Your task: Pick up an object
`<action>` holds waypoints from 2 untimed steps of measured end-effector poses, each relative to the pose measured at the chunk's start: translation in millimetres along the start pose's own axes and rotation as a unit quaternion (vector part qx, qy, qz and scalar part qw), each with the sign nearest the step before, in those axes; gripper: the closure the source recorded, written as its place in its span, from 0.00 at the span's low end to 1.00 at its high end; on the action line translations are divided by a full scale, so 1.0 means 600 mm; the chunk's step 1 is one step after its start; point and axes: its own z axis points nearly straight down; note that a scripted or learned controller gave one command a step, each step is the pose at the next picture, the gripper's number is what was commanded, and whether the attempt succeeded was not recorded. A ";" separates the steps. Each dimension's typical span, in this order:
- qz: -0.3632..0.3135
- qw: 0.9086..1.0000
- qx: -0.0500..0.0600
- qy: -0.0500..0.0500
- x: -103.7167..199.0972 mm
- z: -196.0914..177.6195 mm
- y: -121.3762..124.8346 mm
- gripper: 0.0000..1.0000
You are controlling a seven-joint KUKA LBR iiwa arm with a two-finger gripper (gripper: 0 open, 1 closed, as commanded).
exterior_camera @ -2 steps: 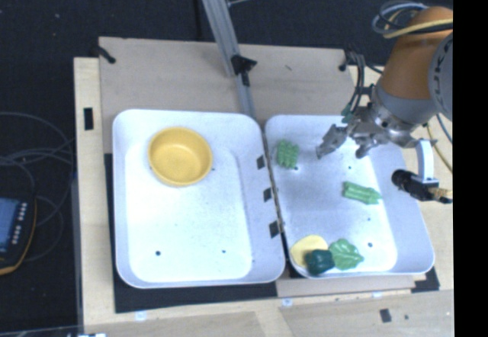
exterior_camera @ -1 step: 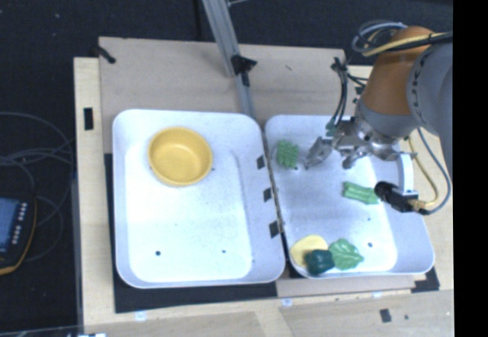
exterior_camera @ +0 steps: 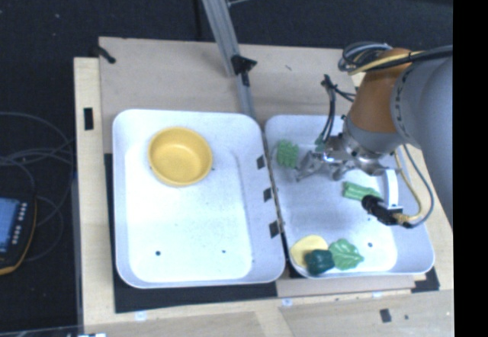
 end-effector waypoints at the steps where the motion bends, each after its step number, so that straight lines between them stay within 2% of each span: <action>1: 0.000 1.000 -0.003 0.000 0.000 -0.022 0.003 1.00; 2: 0.000 1.000 -0.004 0.000 -0.001 -0.103 -0.011 1.00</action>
